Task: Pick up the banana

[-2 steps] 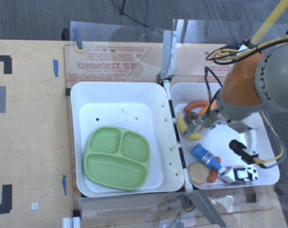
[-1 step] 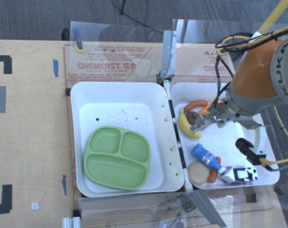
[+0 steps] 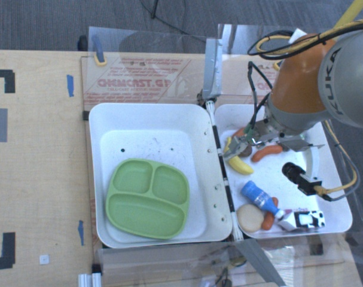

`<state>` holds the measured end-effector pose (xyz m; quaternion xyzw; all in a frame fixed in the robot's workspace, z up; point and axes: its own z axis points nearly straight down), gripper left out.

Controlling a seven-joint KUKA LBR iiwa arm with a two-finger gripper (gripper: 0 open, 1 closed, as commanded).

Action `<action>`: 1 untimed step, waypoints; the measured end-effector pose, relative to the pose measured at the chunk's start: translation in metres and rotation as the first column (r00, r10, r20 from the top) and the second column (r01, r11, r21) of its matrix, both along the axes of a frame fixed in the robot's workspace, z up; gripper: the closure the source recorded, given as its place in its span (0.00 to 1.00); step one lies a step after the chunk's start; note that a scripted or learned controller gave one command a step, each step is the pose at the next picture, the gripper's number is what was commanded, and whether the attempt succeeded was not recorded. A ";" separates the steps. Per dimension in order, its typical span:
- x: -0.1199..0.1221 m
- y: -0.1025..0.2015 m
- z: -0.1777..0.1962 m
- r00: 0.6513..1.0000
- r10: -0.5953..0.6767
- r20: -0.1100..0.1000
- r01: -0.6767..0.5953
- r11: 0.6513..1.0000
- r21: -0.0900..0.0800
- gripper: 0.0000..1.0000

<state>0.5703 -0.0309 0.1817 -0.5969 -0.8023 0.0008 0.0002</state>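
banana (image 3: 240, 165) lying curved and smooth yellow by right bin's (image 3: 339, 214) left wall | gripper (image 3: 246, 143) hovering just above its upper end, finger spread impossible to tell, nothing seen held | orange sausage (image 3: 268, 153) crowding just right; blue bottle (image 3: 259, 197) and tan round bread (image 3: 250, 218) sitting toward near edge | green divided plate (image 3: 148, 198) lying in left bin (image 3: 103, 130)

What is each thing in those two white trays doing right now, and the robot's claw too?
gripper: low over the right bin, just above the banana
banana: lying flat in the right bin
green plate: lying flat in the left bin
blue bottle: on its side
sausage: lying flat
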 end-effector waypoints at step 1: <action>-0.009 0.010 0.000 0.999 0.044 -0.004 -0.044 0.999 0.001 0.00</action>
